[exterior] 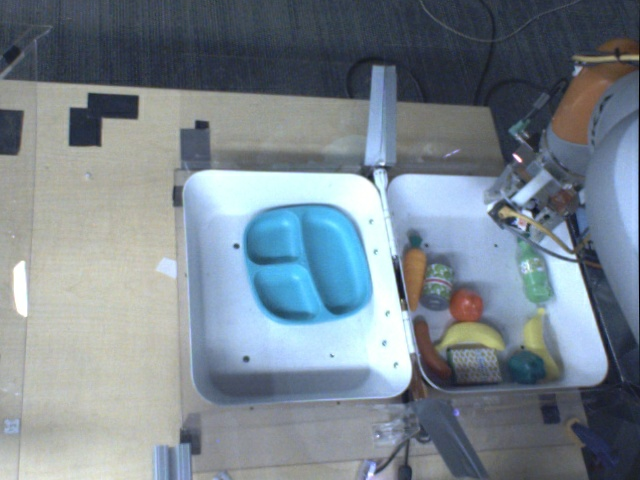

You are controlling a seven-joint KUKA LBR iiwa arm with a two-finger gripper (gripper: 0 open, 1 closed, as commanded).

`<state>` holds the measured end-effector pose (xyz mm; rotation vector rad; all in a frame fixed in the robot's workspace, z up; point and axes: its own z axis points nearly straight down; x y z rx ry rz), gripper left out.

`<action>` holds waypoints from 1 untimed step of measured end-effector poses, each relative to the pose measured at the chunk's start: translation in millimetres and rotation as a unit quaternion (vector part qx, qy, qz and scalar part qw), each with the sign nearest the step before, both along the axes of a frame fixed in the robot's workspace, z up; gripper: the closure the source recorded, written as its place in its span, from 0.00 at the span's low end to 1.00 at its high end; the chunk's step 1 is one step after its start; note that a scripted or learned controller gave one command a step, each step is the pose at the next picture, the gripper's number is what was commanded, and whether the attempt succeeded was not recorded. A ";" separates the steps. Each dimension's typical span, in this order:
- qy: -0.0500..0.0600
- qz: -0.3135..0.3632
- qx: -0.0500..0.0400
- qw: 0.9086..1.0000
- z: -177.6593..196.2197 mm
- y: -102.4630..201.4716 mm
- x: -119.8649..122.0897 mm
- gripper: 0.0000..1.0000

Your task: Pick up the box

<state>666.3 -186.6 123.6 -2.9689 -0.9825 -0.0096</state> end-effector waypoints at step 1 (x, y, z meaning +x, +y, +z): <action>0.000 0.000 0.000 1.000 -0.1 -0.2 -0.1 0.00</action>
